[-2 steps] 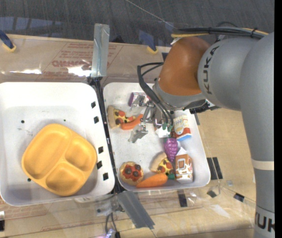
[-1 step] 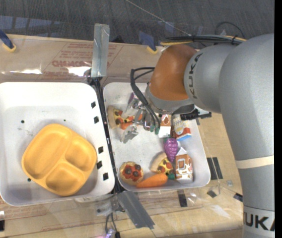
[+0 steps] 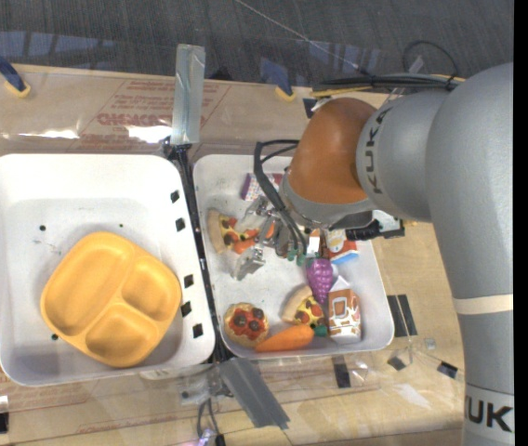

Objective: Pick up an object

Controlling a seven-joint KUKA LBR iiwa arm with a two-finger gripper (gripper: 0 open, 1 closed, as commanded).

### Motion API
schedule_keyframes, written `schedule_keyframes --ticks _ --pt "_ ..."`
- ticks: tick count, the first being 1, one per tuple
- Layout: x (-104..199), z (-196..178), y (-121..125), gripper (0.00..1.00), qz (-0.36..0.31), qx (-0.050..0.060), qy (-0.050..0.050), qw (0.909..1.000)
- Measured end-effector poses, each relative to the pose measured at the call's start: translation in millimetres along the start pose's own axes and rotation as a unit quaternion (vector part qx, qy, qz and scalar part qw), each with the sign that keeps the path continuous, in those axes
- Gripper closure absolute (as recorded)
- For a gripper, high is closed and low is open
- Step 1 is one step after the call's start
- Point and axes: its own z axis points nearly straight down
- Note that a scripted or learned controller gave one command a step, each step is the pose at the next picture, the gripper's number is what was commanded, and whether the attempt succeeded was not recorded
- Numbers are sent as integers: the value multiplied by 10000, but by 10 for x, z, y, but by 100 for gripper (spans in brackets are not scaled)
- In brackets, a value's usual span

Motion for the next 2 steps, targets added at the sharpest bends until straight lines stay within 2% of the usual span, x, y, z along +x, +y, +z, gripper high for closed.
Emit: schedule_keyframes --ticks 1,2 --pt "37 -1 54 0 803 -7 13 9968" --pt "-266 -2 -673 0 -318 4 -1 9995"
